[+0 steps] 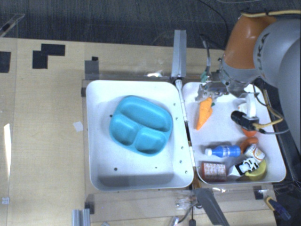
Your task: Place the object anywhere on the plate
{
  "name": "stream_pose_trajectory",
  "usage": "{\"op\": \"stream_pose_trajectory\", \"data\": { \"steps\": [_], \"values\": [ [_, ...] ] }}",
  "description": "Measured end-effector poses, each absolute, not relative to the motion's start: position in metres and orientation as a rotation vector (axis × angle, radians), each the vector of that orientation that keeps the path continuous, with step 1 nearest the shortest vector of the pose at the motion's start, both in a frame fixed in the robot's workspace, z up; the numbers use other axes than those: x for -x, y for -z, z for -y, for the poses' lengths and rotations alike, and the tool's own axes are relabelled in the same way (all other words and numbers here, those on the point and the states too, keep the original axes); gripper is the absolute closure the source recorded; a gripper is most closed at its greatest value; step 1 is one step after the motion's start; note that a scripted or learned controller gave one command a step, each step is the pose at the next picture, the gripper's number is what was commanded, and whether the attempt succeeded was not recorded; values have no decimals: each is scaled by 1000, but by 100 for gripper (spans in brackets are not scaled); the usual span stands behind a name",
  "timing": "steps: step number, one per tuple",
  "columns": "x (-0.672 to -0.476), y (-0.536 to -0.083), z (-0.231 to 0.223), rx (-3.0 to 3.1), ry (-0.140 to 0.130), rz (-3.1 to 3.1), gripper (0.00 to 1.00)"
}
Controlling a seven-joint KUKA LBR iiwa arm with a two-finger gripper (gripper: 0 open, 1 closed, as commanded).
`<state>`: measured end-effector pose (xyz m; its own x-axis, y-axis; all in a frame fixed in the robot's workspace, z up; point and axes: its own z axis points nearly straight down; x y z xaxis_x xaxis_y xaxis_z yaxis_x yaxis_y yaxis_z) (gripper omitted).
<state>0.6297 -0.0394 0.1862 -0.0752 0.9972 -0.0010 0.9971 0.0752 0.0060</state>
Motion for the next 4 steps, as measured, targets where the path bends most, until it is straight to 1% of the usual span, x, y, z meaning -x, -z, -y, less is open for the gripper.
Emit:
{"op": "stream_pose_trajectory", "data": {
  "steps": [1,2,3,4],
  "values": [
    [-571,-185,43,-2258,-5,-2180,100],
    [-588,-200,-58,-1915,-4,-2487,100],
    [-588,-200,-58,-1916,-4,-2486,0],
    [-580,-221,-69,-1640,-7,-2673,0]
  ]
}}
